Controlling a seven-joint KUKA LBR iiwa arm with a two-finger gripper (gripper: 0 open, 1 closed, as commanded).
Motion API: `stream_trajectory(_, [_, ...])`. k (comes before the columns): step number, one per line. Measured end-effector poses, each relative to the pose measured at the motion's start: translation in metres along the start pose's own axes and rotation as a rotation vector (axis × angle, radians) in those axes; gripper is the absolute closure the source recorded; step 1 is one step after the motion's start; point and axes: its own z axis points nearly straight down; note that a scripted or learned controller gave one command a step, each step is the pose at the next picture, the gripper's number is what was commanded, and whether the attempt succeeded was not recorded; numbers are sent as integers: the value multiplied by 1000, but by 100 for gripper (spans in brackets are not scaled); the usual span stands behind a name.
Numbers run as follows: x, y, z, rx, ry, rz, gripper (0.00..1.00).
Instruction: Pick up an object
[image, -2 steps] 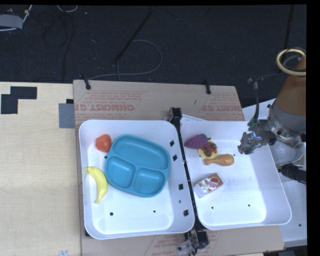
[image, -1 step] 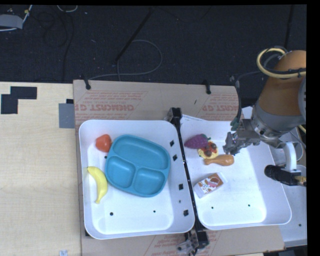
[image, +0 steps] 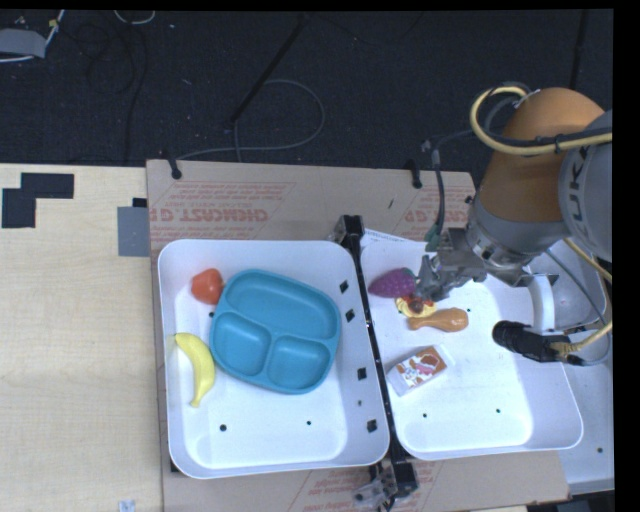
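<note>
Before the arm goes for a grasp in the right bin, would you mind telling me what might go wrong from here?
1. The gripper sits right where the purple grapes and the chicken drumstick crowd together, so it may nudge one while closing on the other.
2. The drumstick looks rounded and tapered, so it may slip out.
3. The small snack packet lies flat nearby and looks hard to grip.

A robotics lab: two white bins on a bench, cables behind.
</note>
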Motion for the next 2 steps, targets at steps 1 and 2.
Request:
stream_trajectory(1, [58, 1, -3, 1, 1, -2, 100])
stream_trajectory(2, [118, 4, 11, 3, 0, -2, 100])
